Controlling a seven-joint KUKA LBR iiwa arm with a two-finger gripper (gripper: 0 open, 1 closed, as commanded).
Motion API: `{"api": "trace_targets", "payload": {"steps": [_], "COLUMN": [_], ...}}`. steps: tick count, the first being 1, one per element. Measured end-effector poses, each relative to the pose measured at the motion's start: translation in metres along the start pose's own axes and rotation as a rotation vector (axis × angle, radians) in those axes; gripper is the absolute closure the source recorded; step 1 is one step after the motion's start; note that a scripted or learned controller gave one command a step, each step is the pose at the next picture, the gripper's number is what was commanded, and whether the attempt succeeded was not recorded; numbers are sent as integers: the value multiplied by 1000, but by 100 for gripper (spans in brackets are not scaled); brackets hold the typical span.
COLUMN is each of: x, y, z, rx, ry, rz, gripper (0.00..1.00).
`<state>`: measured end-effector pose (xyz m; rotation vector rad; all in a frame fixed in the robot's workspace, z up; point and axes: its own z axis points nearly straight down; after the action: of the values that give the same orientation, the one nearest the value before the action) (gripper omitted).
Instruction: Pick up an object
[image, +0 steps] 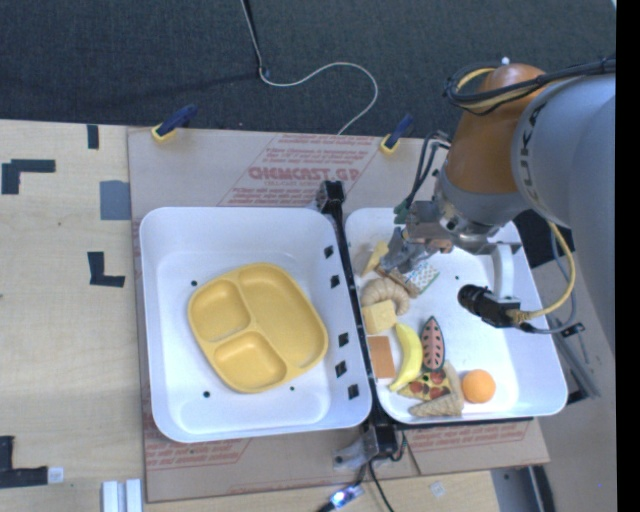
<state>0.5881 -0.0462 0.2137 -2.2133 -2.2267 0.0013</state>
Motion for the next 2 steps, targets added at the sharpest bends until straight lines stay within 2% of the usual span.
{"api": "trace_targets", "payload": {"steps": [1,2], "x": [50,39], "y": [13,11], "z": [-1,-15], "rx": [-1,-2], "ry": [1,-1], "rz": [-1,4], "gripper": [100,100]}}
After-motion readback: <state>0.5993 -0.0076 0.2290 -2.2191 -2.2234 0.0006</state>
